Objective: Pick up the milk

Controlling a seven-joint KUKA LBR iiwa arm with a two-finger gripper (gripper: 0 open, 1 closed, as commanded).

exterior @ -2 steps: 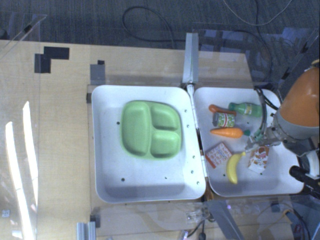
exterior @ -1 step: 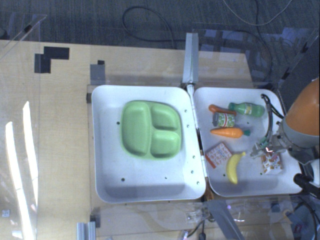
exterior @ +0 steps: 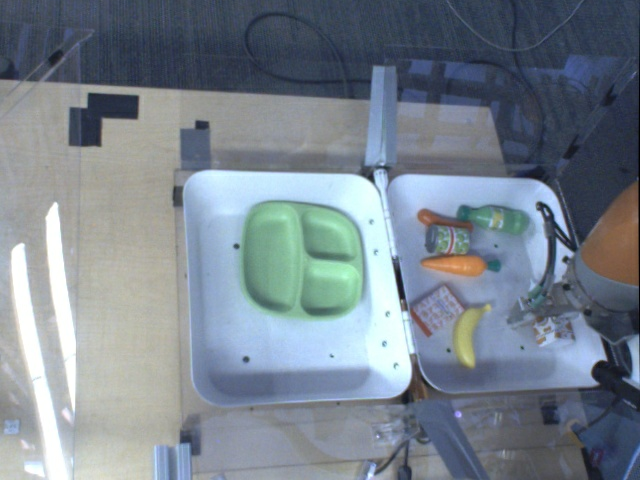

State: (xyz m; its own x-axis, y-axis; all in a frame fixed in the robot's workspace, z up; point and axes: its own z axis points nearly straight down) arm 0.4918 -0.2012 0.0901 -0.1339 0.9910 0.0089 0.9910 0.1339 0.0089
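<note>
White right bin [exterior: 440, 353]; gripper [exterior: 540, 313] low at its four o'clock corner, touching small milk carton [exterior: 552, 332]. Finger opening and grasp: cannot tell. Banana [exterior: 468, 334] at nine o'clock of gripper.

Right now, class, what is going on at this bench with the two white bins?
A grey arm with an orange band reaches in from the right, its gripper low over the right bin, at a small white carton, probably the milk. Whether it has a hold cannot be told. Also in that bin lie a banana, a carrot, a can, a green bottle and a small red-patterned packet. The left bin holds a green divided plate.
</note>
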